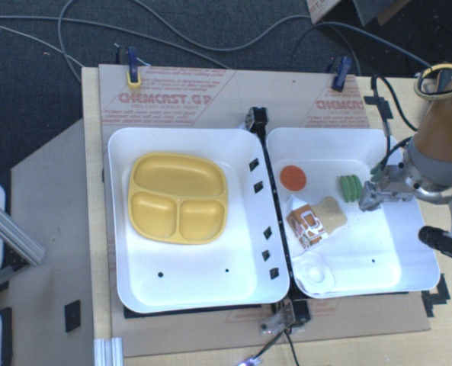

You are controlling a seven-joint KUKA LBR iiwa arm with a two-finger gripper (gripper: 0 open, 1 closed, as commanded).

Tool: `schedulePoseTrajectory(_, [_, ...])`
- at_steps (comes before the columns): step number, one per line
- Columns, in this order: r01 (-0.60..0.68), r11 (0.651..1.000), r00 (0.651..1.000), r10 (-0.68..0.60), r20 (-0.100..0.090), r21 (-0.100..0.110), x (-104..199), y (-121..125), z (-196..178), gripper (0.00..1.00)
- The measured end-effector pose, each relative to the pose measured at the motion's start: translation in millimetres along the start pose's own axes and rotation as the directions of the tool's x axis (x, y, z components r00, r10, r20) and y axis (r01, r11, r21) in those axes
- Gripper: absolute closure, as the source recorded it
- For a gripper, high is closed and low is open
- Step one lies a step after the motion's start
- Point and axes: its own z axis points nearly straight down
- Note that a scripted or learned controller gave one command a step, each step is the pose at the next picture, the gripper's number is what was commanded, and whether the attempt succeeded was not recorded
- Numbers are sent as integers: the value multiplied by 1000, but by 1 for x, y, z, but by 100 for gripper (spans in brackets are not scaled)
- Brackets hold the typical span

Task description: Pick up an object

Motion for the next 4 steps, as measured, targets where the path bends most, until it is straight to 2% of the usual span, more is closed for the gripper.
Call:
schedulePoseTrajectory(1, [1, 1000, 1000, -1, 3, -5, 5, -1, -45, 100])
schedulePoseTrajectory(2, [1, 1000, 1000, -1, 4, -7, 0, -3, -108, 100])
schedulePoseTrajectory(3, [1, 1000, 1000, -1, 3, -5, 0, -1, -143, 100])
schedulePoseTrajectory(4, [6, 1000, 1000, -6, 1, -2, 54, 18, -139, 100])
